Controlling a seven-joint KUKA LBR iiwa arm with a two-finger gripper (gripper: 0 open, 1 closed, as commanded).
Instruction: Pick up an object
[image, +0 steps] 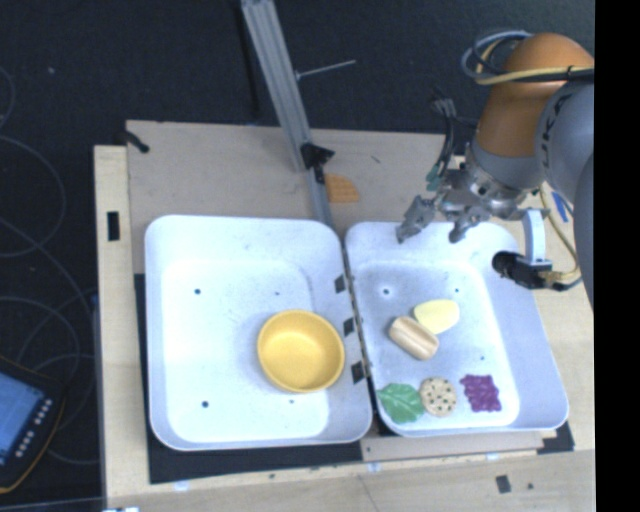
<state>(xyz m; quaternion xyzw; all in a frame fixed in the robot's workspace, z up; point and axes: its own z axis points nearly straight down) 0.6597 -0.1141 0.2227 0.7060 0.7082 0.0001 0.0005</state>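
Overhead, the gripper (436, 228) hangs above the far edge of the right bin (520, 330), its two fingers spread apart with nothing between them — one fingertip (405, 236) toward the bins' shared divide, the other toward the bin's far right corner. Above it rises the grey arm with its orange band (525, 95), reaching in from the right.

Down in the right bin lie five small things, all well apart from the gripper. A pale yellow piece (437, 316) sits near the middle, touching or just beside a tan bread roll (413, 337) that lies at a slant on its near-left side. Along the bin's near edge stand three in a row: a green leaf (401, 402) on the left, a round speckled cookie (437, 396) in the middle, touching or just beside the leaf, and a purple bunch of grapes (481, 392) on the right, a little apart.

The left bin (200, 260) holds a yellow bowl (299, 351) — upright, open side up, set toward its near right corner, close to the divide.
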